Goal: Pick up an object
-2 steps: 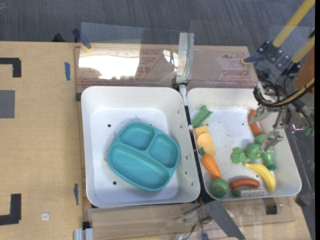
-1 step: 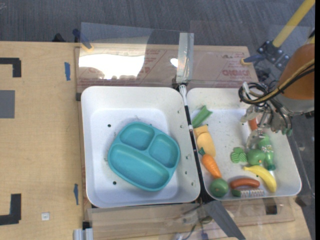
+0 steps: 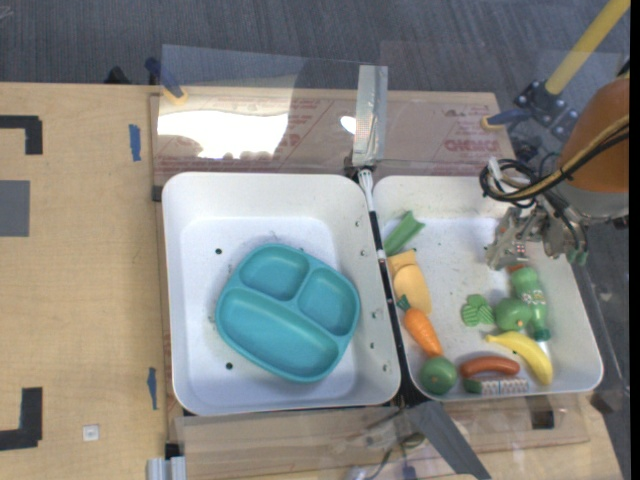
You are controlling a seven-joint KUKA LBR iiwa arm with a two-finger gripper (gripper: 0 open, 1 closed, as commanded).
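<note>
Toy food (image 3: 515,313) lies in the right bin (image 3: 590,358), not picked up yet. The gripper (image 3: 515,243) hangs just above it, near the green pieces; I cannot tell how its jaws stand. The blue tray (image 3: 288,313) sits in the left bin (image 3: 180,208).

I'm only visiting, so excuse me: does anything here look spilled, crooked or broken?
Nothing looks broken. The teal tray sits askew in the left bin, and the toy food lies scattered in the right bin, some against its left wall.
</note>
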